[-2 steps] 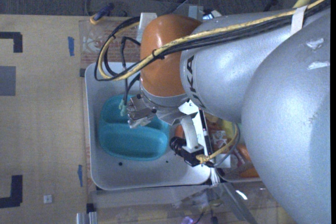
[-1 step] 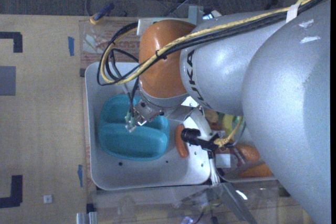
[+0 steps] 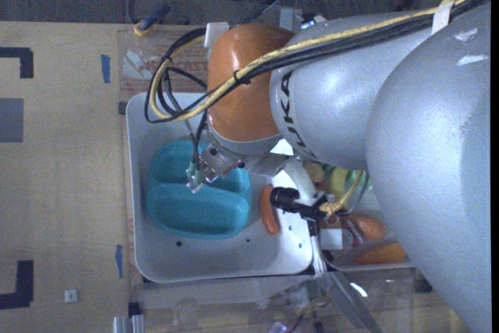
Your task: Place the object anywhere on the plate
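**Arm low over the teal plate in the left bin**

Where the tan bench (image 3: 54,191) fills the left of the frame, black corner marks and bits of blue tape (image 3: 105,68) lie on its surface. Just right of that sits the left white bin (image 3: 148,246), and in its middle rests the teal plate (image 3: 195,207), a divided dish with rounded corners. Above the plate's upper centre hangs the gripper (image 3: 195,179); whether its fingers are apart or together cannot be told, and nothing is visible between them. At the plate's right edge, just beside it on the bin floor, lies an orange sausage-shaped object (image 3: 268,218), partly under a black part of the arm. Yellow and black cables (image 3: 168,101) loop from the orange band (image 3: 238,82) near centre. Further right, the grey arm (image 3: 405,136) covers most of the right bin (image 3: 374,265), where orange and yellow-green items show below it.
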`<state>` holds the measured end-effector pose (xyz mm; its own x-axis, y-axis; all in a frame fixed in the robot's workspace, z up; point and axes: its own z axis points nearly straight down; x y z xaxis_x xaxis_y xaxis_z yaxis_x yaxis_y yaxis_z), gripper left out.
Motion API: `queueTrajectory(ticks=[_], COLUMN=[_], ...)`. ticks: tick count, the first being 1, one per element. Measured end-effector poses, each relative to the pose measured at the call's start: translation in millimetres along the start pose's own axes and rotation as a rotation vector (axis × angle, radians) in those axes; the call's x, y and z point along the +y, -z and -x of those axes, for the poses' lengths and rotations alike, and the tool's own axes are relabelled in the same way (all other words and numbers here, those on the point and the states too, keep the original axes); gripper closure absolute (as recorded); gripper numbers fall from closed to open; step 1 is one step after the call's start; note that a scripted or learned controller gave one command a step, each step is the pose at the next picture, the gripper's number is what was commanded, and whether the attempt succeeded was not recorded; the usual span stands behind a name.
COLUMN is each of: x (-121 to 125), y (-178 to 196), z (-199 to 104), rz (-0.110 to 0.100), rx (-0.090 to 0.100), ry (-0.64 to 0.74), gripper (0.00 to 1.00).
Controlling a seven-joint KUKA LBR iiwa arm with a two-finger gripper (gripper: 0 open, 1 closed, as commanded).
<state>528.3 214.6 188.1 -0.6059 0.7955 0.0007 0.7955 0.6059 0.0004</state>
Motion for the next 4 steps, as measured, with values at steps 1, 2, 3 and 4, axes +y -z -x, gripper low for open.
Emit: queueTrajectory(ticks=[1,2,3,4], x=[-12,0,-27,-35], y=[-14,-96,-93,-9], z=[-4,-6,-24,-35], rz=[-0.004,0.003,0.029,0.001], rx=[0.001,0.005,-0.014,-0.001], ry=[-0.115,0.047,0.184,0.18], gripper=[1.0,1.0,1.0,1.0])
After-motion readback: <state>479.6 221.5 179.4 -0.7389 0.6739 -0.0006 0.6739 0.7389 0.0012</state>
